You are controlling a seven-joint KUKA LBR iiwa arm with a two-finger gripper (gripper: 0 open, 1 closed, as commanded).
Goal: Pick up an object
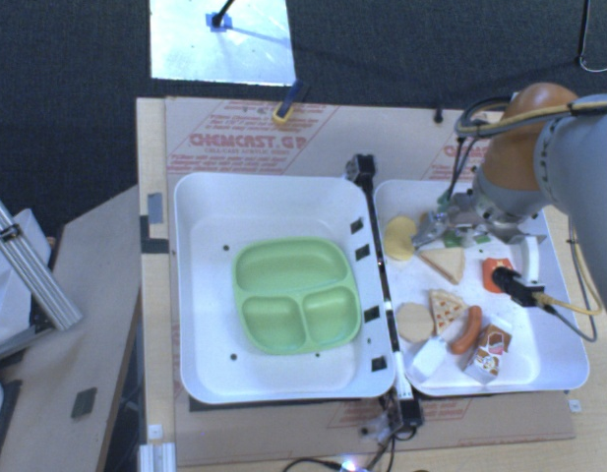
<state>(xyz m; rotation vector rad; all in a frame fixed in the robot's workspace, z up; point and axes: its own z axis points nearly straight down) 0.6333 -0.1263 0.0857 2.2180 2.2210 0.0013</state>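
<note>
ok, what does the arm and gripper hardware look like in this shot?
Grey rounded arm with an orange band above the wrist. Dark cables loop beside the band. The gripper is small, metallic grey with dark parts; finer detail is too blurred to read.

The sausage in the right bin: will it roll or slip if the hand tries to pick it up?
The sausage looks round and smooth, so it may roll when pushed sideways. Its glossy skin suggests it could slip between fingers. It lies close to the pizza slice and carton, which might block rolling.
</note>
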